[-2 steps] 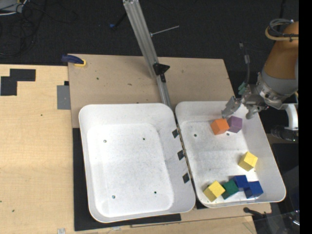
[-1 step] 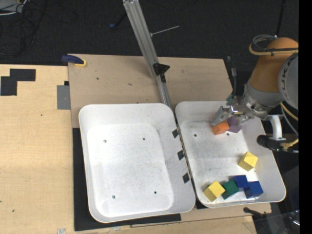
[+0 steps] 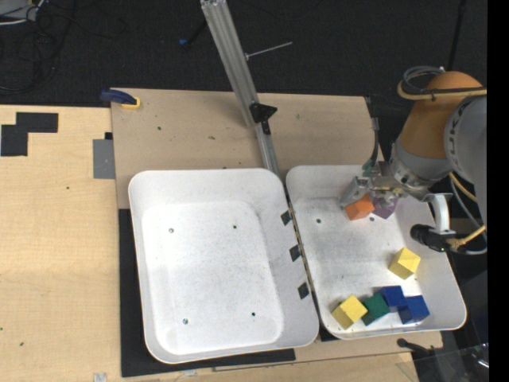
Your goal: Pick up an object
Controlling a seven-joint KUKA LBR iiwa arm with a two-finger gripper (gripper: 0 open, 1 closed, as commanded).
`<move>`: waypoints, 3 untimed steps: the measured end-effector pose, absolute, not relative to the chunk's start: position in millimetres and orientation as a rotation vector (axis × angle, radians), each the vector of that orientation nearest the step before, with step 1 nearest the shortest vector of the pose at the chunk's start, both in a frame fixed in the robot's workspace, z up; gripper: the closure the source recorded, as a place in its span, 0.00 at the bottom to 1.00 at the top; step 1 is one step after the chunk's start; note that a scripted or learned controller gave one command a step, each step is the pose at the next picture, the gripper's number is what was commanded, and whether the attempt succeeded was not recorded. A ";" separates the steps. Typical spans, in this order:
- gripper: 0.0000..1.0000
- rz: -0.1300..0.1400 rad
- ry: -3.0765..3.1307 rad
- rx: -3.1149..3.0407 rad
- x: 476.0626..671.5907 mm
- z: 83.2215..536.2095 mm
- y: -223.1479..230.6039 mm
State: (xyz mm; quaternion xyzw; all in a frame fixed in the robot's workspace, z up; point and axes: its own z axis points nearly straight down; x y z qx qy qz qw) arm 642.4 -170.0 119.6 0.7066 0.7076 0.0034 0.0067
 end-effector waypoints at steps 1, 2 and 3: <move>1.00 0.007 2.213 2.212 641.7 127.5 -170.9; 1.00 0.001 2.217 2.223 633.0 175.9 -174.1; 1.00 0.002 2.220 2.220 633.4 228.6 -175.4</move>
